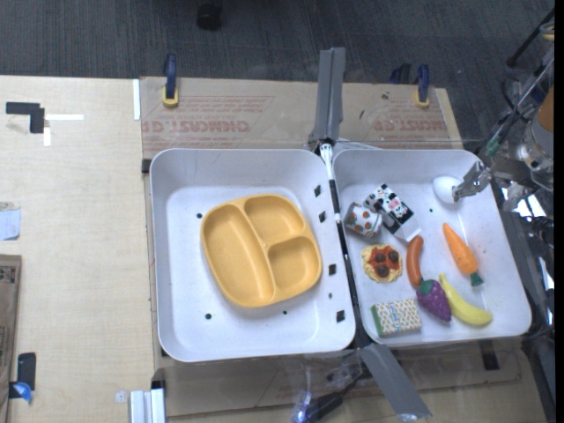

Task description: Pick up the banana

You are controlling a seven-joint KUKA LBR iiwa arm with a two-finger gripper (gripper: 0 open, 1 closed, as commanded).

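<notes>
The yellow banana lies in the near right corner of the right bin, curved, with the purple grapes touching its left side. My gripper hangs at the bin's far right edge, well behind the banana and just right of a white egg. Nothing shows in its grip.
In the right bin also lie a carrot, a sausage, a small pizza, a cracker box, a grey can and a black-and-white block. The left bin holds a yellow divided plate.
</notes>
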